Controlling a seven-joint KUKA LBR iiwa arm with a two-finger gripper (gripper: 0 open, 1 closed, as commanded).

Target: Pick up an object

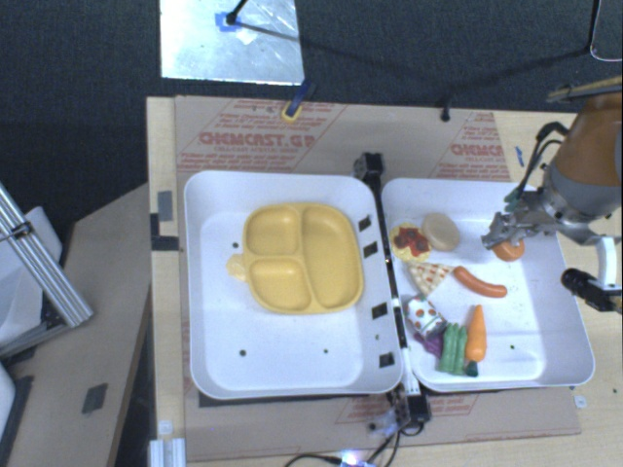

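Note:
The right white bin (555, 358) holds toy food: a beige round piece (441, 231), a red pizza-like piece (411, 242), a pizza slice (428, 278), a sausage (480, 282), a carrot (476, 332), green beans (454, 348), a purple-and-white piece (424, 317) and a small orange item (509, 251). My gripper (504, 232) hangs low at the bin's upper right, right over the orange item and seemingly touching it. Its fingertips blend into that item.
The left white bin (209, 290) carries a yellow divided plate (297, 258). A black divider with clips (383, 261) runs between the bins. A shiny metal sheet (231, 25) lies at the back. An aluminium frame (34, 261) stands at left.

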